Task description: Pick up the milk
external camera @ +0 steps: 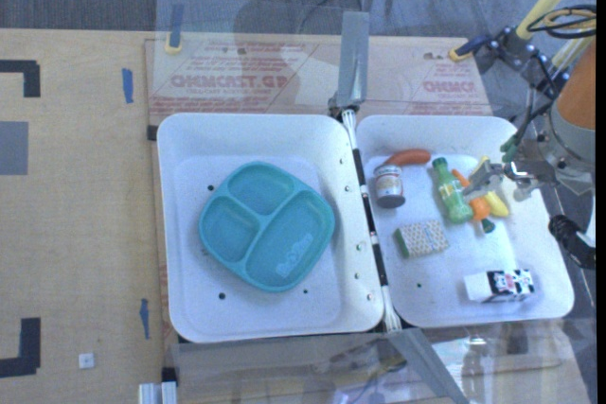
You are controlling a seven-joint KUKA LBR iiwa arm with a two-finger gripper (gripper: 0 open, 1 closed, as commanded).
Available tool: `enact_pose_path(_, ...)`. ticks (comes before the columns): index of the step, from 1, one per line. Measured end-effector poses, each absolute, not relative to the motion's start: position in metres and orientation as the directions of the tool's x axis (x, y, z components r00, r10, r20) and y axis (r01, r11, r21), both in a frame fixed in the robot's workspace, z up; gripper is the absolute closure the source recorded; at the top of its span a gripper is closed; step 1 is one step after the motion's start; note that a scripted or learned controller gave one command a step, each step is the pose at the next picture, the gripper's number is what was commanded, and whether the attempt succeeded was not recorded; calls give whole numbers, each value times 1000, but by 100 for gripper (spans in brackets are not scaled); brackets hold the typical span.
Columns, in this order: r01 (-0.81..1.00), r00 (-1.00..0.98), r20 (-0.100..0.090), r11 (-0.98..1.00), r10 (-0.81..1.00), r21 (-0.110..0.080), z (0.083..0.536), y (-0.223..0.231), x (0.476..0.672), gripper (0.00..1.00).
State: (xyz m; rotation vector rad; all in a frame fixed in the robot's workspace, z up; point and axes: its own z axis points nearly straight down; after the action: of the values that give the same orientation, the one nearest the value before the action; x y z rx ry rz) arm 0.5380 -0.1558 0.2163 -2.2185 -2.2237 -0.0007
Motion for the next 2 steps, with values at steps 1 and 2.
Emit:
enact_pose_path(1, 993, 122, 1, -122, 993, -2, 179, -92, 488, 0)
enact_pose_path(2, 992, 129, -1, -129, 992, 1, 296, -128, 536, 0)
